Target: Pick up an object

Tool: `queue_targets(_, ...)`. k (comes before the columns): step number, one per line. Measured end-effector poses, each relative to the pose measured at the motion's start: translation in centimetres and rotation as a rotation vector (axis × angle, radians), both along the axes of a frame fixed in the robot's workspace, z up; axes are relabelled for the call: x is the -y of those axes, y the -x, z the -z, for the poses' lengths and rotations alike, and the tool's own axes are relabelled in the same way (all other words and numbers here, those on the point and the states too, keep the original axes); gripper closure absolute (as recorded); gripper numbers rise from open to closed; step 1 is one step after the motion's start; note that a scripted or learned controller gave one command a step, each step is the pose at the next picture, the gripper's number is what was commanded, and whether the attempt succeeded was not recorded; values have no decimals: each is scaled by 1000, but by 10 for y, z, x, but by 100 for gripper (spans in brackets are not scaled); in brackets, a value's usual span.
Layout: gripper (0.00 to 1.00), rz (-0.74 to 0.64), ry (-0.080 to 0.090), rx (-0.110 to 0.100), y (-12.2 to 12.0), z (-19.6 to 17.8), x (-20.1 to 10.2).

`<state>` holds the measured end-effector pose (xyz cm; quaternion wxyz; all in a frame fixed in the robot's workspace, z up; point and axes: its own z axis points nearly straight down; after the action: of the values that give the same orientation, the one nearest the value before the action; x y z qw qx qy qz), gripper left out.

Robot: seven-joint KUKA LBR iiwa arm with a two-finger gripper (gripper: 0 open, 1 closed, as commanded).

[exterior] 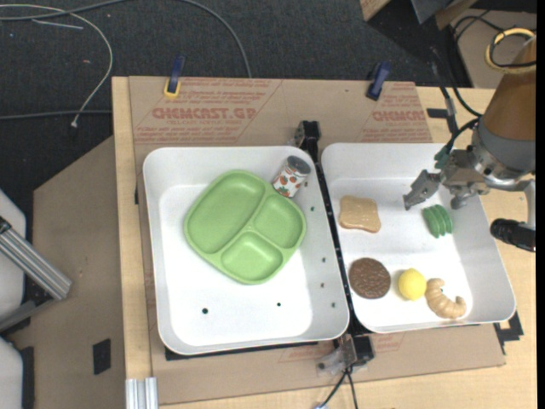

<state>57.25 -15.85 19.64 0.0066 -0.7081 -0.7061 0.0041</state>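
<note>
A green divided plate [244,227] lies in the left bin [170,313], a small can [291,175] at its 1 o'clock. In the right bin [383,164], the gripper [438,192] hangs with fingers spread, nothing between them, a green object [439,221] at its 6 o'clock.

I read "CHEMCAST GP" in red on my bench board [204,112], repeated partly at right.

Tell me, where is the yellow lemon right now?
The lemon is in the right bin, near its front edge, sitting between the round brown patty and the croissant.
</note>
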Motion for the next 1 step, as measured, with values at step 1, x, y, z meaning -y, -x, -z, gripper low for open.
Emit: queue_targets(1, 0, -3, 3, 14, -3, -8, 0)
